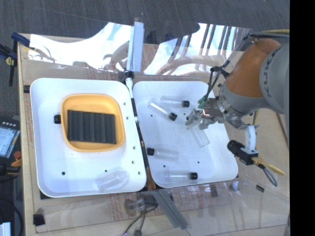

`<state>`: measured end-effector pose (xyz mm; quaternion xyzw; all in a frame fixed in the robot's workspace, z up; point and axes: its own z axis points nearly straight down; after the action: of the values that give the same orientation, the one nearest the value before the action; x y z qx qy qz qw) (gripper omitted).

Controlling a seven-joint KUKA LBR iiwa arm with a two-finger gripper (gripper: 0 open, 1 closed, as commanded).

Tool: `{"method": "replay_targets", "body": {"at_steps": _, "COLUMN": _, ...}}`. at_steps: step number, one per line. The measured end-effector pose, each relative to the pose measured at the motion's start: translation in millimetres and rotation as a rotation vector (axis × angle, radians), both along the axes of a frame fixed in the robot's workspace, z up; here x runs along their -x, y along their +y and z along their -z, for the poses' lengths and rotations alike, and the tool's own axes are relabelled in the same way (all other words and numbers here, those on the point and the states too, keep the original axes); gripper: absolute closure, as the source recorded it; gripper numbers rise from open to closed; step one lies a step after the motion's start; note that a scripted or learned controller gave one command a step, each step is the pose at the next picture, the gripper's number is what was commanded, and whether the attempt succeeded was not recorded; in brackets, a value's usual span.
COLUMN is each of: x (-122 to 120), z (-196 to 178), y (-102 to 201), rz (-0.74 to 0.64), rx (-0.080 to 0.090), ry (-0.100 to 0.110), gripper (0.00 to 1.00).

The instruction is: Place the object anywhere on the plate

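Across the middle of the frame we see two shallow white plastic bins side by side on a wooden tabletop. Inside the left bin sits the plate, a rounded-square yellow plate with a dark ribbed panel in its centre. One clear plastic vial lies near that bin's lower edge.

Over in the right bin we count several clear plastic tubes with black caps, scattered and apart: one tube near the top, another just below it, one at the left, one along the bottom. None of them is on the plate.

From the right of the frame the grey arm with its orange band reaches in, its hand low over the upper right part of that bin. We cannot tell how the hand is set, nor whether it holds anything.

We judge that smooth, round tubes roll and slip easily, so a good pick would close squarely across a tube's body, lift straight up, clear the ridge between the bins, and lower gently onto the ribbed panel.
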<state>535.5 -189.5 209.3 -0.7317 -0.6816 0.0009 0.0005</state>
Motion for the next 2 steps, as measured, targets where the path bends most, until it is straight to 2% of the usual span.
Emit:
{"method": "replay_targets", "body": {"at_steps": 1, "x": -29.3, "z": -16.3, "y": 35.3, "rz": -0.227, "rx": -0.001, "ry": 0.000, "gripper": 1.00}}
{"method": "replay_targets", "body": {"at_steps": 2, "x": -59.0, "z": -0.6, "y": 70.4, "rz": -0.296, "rx": 0.000, "ry": -0.001, "gripper": 1.00}}
